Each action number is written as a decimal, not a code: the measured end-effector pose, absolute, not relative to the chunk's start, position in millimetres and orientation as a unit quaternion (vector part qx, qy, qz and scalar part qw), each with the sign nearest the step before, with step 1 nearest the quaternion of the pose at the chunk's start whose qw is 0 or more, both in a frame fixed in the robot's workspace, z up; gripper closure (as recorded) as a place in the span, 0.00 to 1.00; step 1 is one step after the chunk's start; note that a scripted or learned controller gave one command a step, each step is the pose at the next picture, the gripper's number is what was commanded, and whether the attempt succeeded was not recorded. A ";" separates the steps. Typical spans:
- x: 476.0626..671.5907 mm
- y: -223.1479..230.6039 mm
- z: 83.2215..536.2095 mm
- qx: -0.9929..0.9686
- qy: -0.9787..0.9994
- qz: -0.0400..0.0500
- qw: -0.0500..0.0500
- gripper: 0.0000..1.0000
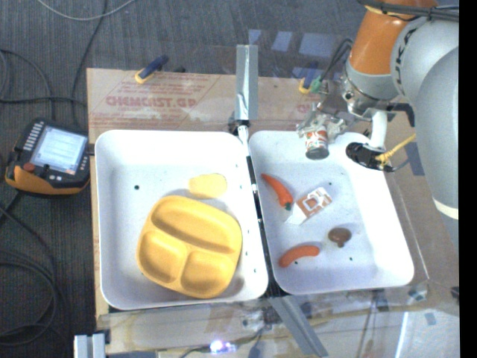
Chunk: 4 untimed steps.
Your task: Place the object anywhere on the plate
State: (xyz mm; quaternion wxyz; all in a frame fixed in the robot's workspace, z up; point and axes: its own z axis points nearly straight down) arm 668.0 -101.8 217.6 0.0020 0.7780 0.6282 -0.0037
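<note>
Over right bin, small red-white can (317, 143), tilted

Glossy yellow plastic plate (190, 246); smooth white bins (119, 289).

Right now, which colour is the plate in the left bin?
Yellow. The plate shows best in the camera view.

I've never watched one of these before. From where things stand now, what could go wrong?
1. The hand is over the right bin's far edge, with a small can at its tip. How firm the grip is I can't tell, so it might drop.
2. The yellow plate sits in the left bin, across the raised rims; the can could clip them.
</note>
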 end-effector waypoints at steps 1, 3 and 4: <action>608.8 -57.8 182.3 0.810 0.586 -0.003 0.000 1.00; 507.4 91.1 224.2 0.699 0.715 -0.001 -0.002 1.00; 507.5 90.9 224.2 0.700 0.715 -0.001 -0.002 0.00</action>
